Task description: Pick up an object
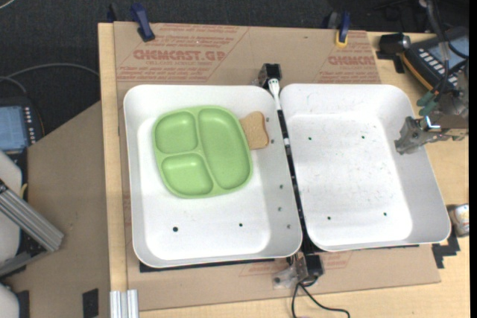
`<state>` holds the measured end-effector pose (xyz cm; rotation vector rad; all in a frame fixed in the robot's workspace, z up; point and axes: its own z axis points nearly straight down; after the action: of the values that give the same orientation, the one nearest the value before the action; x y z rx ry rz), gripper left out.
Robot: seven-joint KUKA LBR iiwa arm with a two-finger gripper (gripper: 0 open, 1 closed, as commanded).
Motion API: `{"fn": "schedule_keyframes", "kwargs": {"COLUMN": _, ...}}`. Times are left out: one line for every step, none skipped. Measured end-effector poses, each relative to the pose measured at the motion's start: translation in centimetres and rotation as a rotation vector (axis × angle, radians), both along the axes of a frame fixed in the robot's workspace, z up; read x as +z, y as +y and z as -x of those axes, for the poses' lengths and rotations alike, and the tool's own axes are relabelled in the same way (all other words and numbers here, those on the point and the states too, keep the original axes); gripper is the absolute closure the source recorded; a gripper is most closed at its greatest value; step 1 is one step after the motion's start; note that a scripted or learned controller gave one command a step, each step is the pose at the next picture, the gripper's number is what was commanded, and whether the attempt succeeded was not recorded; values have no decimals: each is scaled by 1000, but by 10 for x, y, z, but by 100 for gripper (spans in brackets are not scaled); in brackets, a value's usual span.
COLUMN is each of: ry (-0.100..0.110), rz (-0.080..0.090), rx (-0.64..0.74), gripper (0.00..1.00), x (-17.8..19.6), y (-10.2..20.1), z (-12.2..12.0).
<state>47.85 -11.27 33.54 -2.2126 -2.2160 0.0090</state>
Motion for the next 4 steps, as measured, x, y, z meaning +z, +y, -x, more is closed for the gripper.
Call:
{"fn": "schedule_keyframes", "kwargs": {"ry": -23, "rz": 8, "rx": -2, "gripper": 100, "x": 85, "y": -25, "z": -23}}
{"fn": "schedule_keyframes", "kwargs": {"ry": -3, "rz": 0, "rx": 1, "gripper": 100, "x": 8, "y": 9, "z": 1}}
{"fn": "schedule_keyframes", "kwargs": {"ry": -24, "rz": 10, "rx": -6, "gripper": 100, "x": 95, "y": -53, "z": -29}}
{"fn": "schedule_keyframes", "kwargs": {"ry": -2, "rz": 0, "rx": 0, "gripper": 100, "x": 14, "y": -19, "z": 1}}
